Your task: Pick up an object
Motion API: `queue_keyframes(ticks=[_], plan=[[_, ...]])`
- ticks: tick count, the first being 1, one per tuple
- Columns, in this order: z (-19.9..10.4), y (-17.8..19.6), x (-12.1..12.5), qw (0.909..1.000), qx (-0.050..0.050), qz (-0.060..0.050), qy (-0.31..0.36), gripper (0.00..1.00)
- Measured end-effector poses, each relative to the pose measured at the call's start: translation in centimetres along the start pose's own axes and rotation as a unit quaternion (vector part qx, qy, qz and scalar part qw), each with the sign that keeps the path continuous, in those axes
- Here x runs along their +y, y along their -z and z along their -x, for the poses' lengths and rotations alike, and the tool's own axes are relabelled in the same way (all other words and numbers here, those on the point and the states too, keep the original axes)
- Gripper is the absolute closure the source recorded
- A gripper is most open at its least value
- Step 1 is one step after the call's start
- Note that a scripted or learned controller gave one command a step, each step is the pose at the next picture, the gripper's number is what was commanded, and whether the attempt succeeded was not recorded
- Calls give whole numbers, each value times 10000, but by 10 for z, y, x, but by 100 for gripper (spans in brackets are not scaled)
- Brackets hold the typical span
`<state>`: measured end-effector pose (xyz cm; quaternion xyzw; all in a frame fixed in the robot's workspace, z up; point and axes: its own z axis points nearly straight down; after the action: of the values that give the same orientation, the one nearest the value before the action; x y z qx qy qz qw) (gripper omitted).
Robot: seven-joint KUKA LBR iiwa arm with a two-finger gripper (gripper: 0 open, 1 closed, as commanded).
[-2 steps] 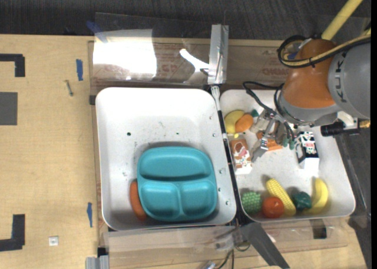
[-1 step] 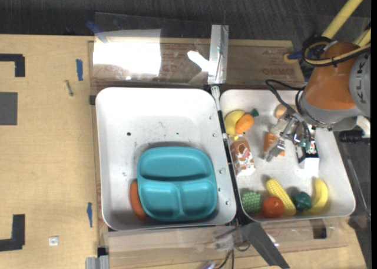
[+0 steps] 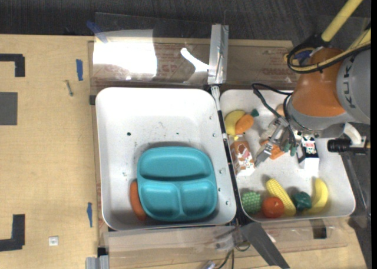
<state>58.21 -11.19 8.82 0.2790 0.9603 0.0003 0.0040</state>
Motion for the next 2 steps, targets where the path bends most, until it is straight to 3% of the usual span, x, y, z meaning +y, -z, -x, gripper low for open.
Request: queue_keyframes(ticks=[1, 2], plan=[[-1, 0, -25, 10000, 6, 10, 85, 0], [1, 10, -24, 9999, -20, 18, 97, 100]])
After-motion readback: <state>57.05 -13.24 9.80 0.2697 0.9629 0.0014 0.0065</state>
